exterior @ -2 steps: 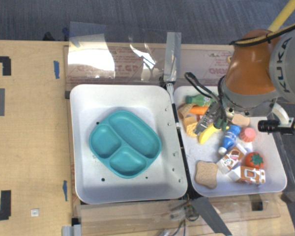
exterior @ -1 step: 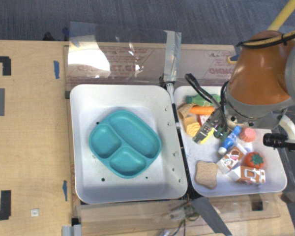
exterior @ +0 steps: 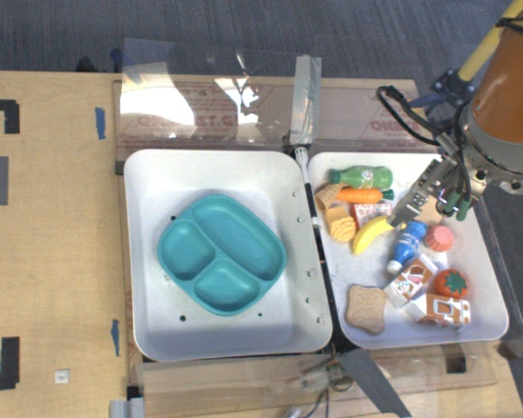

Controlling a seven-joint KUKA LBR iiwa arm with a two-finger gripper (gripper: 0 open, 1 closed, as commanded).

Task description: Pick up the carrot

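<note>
The carrot [exterior: 363,196], orange with a green end, lies flat in the upper left part of the right bin [exterior: 492,316], just under a green bottle [exterior: 363,178]. My gripper [exterior: 430,211] hangs over the same bin to the carrot's right, about a carrot's length away. It stands open, with one ribbed grey finger [exterior: 416,197] slanting down toward the left and nothing gripped between the two. It does not touch the carrot.
Crowded around the carrot are a yellow banana [exterior: 371,234], orange pastry pieces [exterior: 341,225], a blue bottle [exterior: 405,245], a pink ball [exterior: 442,238], small cartons [exterior: 411,282], a red tomato [exterior: 454,283] and a bread slice [exterior: 366,308]. The left bin holds a teal divided plate [exterior: 222,251].
</note>
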